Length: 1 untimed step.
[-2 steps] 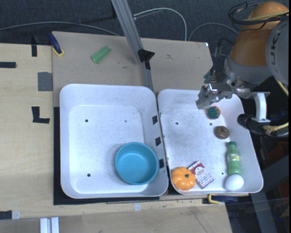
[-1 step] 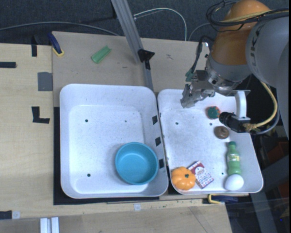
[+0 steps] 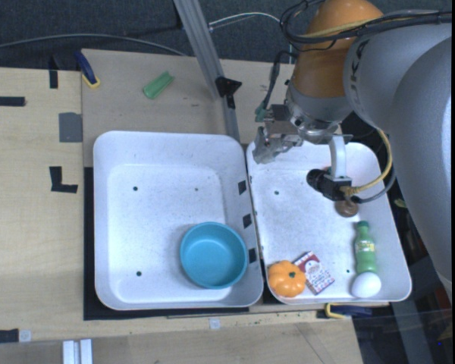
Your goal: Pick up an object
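My gripper (image 3: 267,150) hangs over the far left corner of the right bin (image 3: 303,218), close to the divider between the bins. Nothing shows between its fingers. At the near edge of that bin lie an orange pumpkin-shaped toy (image 3: 288,279), a small red and white packet (image 3: 315,272), a white egg-shaped object (image 3: 366,285) and a green bottle (image 3: 365,246). All of them sit well toward the front, apart from the gripper. A blue bowl (image 3: 212,254) rests in the near right part of the left bin (image 3: 136,203).
A grey pole (image 3: 201,44) slants across the back of the bench. A green block (image 3: 157,85) lies on the bench behind the left bin. The arm's big grey body (image 3: 409,89) and black cables cover the right bin's far right side.
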Each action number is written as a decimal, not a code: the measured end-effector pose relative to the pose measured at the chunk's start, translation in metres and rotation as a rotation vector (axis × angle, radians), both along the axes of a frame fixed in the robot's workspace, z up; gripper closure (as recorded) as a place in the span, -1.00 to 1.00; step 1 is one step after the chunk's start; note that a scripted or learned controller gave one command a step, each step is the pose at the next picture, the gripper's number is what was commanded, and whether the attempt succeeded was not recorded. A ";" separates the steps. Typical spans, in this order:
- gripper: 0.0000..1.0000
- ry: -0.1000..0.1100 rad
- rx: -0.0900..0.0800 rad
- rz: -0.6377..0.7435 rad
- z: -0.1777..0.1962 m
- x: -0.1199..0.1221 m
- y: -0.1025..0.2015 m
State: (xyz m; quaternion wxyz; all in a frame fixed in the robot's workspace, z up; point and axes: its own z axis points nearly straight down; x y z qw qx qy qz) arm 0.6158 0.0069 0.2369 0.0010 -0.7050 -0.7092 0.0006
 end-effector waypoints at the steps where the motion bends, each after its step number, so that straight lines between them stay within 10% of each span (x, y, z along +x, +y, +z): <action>1: 1.00 -0.001 0.000 0.000 -0.011 0.026 0.053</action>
